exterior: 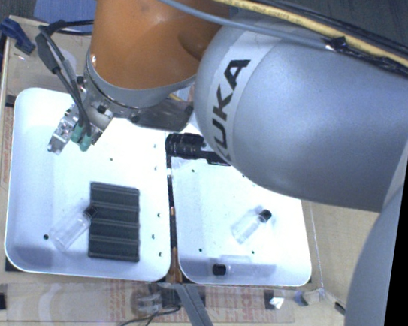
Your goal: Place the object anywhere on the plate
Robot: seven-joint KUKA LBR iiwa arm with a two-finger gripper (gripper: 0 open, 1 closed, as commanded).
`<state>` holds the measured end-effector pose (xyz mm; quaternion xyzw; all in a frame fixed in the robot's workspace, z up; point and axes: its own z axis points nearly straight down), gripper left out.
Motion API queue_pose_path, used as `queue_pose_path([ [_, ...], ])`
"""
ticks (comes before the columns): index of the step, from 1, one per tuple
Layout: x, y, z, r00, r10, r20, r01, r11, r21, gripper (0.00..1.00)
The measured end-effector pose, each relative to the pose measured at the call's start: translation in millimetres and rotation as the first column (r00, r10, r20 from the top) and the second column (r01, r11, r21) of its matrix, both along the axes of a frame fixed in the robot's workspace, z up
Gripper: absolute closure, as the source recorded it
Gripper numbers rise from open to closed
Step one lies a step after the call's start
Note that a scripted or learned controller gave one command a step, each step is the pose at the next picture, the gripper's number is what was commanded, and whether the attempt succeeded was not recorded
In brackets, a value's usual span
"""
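We see the arm (295, 111) reaching across the top of the surface (77, 299), its orange band (144, 28) above the far edge of the left bin (21, 169). The jaws hang over that bin's far-left corner, above bare white floor. We cannot tell whether they are parted or closed, and we see nothing between them.

Towards the near edge of the left bin lies a dark ribbed slab (114, 221), flat, its long side running from near to far. A clear vial with a black cap (71, 230) lies tilted just beside the slab's left edge, cap end towards the slab; whether it touches, we cannot tell. It is well apart from the jaws.

In the right bin (294, 244) a second clear vial (249, 224) lies slantwise near the middle, black cap towards the far-right corner. A third clear piece with a black end (237, 270) lies along that bin's near wall.
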<state>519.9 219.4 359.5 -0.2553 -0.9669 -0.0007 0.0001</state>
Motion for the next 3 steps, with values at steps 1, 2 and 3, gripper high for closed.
queue_pose_path([
  [1,-17,-1,62,0.98,-0.2,0.002,0.2,0.98,-0.001,1.0],
  [2,-44,-53,83,0.842,-0.54,0.001,0.54,0.842,-0.001,1.0],
  [3,-44,-18,82,0.646,-0.763,0.001,0.763,0.646,-0.001,1.0],
])
